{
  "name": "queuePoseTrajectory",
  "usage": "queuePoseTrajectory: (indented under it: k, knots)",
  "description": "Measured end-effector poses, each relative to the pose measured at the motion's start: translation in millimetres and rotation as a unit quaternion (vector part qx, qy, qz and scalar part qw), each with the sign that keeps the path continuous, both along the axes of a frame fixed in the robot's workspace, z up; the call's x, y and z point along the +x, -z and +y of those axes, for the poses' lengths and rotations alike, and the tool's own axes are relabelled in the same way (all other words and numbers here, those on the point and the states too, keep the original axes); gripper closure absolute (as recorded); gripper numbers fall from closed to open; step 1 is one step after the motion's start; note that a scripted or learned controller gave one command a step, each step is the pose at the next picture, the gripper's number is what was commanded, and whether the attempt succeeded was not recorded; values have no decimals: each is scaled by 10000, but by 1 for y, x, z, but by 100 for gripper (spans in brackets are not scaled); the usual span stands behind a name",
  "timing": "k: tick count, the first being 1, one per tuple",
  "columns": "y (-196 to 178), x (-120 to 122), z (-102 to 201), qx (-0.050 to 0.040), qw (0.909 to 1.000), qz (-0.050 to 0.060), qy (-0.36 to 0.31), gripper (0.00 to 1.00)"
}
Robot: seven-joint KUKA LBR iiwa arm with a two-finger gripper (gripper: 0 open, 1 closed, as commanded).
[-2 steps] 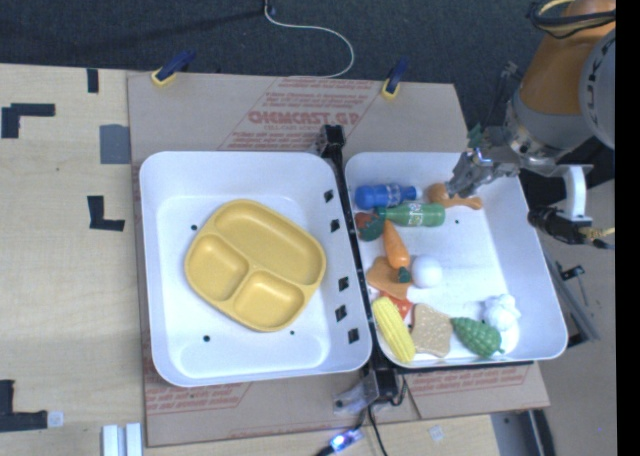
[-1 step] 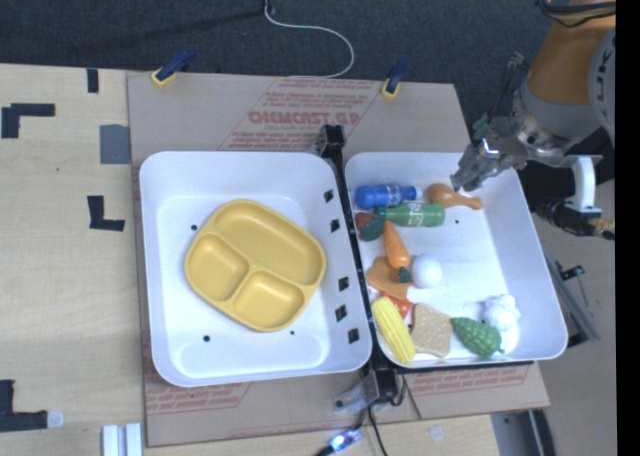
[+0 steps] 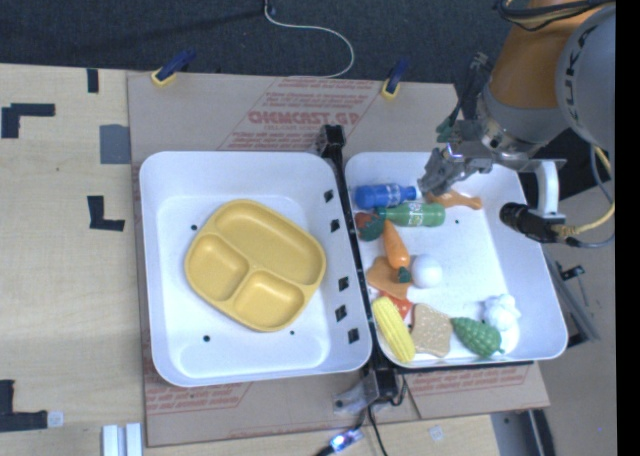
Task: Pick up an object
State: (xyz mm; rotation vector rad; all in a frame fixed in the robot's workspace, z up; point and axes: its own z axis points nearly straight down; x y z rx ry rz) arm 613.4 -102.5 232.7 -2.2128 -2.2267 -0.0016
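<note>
Divided plate (image 3: 255, 264) lies in left bin (image 3: 165, 184); toy foods (image 3: 410, 274) fill right bin (image 3: 520, 274).

A yellow divided plate (image 3: 255, 264) is seen in the left bin (image 3: 160, 244); cardboard (image 3: 290, 114) is clipped beneath both bins.

Robotics lab: KUKA arm (image 3: 545, 54) over bench w/ two white bins (image 3: 160, 244), clamped cardboard (image 3: 290, 109), plastic toy food (image 3: 392, 329).

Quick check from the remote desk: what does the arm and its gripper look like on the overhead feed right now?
The arm is grey with a glossy orange band above the wrist, and thin yellowish cables loop around that band and down its side. The wrist narrows to a dark grey metal gripper. A white bracket with a black cylindrical part juts out beside it.
</note>
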Motion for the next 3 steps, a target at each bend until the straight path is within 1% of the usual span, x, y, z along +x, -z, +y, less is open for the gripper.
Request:
queuePoseTrajectory:
  k: [1,2,3]
  knots:
    - [12,-11,58,-1,10000,12,-2,100]
    - [14,-8,115,-3,10000,3,-5,100]
    - [17,-27,160,-9,10000,16,3,100]
